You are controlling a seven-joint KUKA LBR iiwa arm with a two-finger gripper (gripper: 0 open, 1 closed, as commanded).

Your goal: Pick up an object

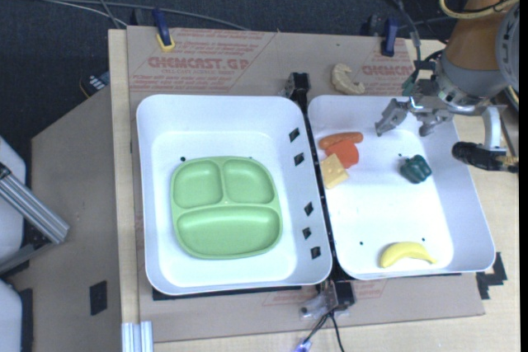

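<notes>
My gripper [410,119] hangs over the far right part of the right bin [462,202], open, with nothing between its fingers. Below it and slightly right lies a dark green object [417,169]. At the bin's left side sit an orange carrot-like piece [340,139], a red piece [349,154] and a yellow cheese-like wedge [333,171], close together. A yellow banana [407,254] rests near the bin's front edge.
The left bin [153,177] holds a green divided plate [225,207]. A beige object [347,78] lies on the cardboard behind the right bin. Blue clamps [163,30] hold the board's far edge. The arm's orange band [487,16] is at the upper right.
</notes>
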